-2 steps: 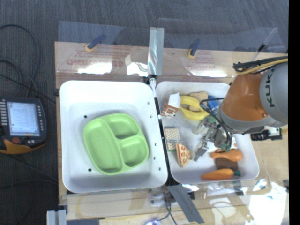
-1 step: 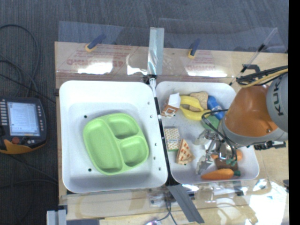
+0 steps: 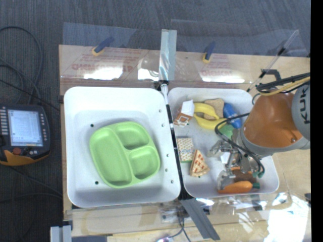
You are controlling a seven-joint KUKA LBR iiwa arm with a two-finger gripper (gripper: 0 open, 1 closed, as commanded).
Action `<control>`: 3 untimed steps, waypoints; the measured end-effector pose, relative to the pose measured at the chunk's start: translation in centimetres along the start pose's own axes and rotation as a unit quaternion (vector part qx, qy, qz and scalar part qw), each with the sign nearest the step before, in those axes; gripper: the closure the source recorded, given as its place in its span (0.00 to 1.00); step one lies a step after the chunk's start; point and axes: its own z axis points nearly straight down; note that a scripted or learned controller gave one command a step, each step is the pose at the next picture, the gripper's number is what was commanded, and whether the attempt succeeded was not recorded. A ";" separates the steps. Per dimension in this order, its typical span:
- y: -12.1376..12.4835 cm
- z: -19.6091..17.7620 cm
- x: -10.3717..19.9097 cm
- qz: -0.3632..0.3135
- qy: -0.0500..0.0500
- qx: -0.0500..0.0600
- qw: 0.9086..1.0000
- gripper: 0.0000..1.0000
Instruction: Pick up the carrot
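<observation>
The carrot (image 3: 235,187) is orange and lies on its side near the front wall of the right bin (image 3: 267,185), toward its front right corner. My gripper (image 3: 237,172) hangs over the right bin directly above the carrot and close to it, under the arm's orange band (image 3: 270,122). The gripper's metal body covers part of the carrot's top edge. I cannot make out whether it touches the carrot.
The right bin also holds a pizza slice (image 3: 199,164), a cracker (image 3: 185,148), a small carton (image 3: 184,113), a banana (image 3: 206,116), a bread piece (image 3: 216,105), and a blue item (image 3: 230,110). A green divided plate (image 3: 126,153) sits in the left bin (image 3: 75,185).
</observation>
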 end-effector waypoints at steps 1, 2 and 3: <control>0.0 -1.1 -0.2 -0.001 -0.001 0.001 1.000 1.00; -3.9 -0.9 -0.4 -0.040 0.011 -0.003 0.999 1.00; -3.8 -1.8 -0.6 -0.040 0.010 -0.003 0.999 1.00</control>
